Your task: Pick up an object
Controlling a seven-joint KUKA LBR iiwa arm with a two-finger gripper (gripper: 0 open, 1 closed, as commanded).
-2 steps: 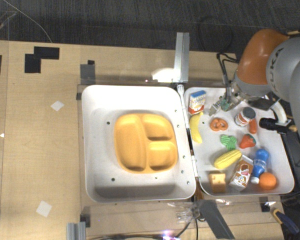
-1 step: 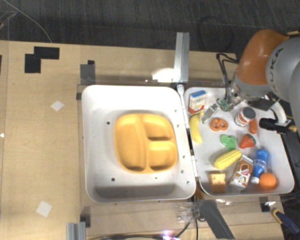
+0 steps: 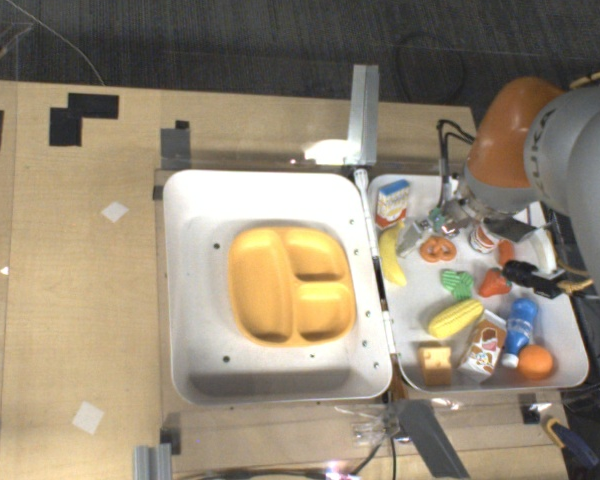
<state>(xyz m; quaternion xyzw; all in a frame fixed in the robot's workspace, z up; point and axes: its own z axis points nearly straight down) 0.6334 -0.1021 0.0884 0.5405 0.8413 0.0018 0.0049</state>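
Right now your gripper (image 3: 442,218) hangs low over the far part of the right bin (image 3: 578,368), and you cannot tell how it is set. Just below it lies the orange pretzel toy (image 3: 438,251), with the banana (image 3: 389,255) to its left and the corn cob (image 3: 454,318) nearer you.

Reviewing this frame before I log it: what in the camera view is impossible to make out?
- Hand: small and cluttered among the toys in the right bin; its finger state is unreadable.
- Pretzel-like orange toy: just below the hand; contact cannot be judged.
- Red-and-white item: partly covered by the arm, so its identity is unclear.
- Carton label: too small to read.
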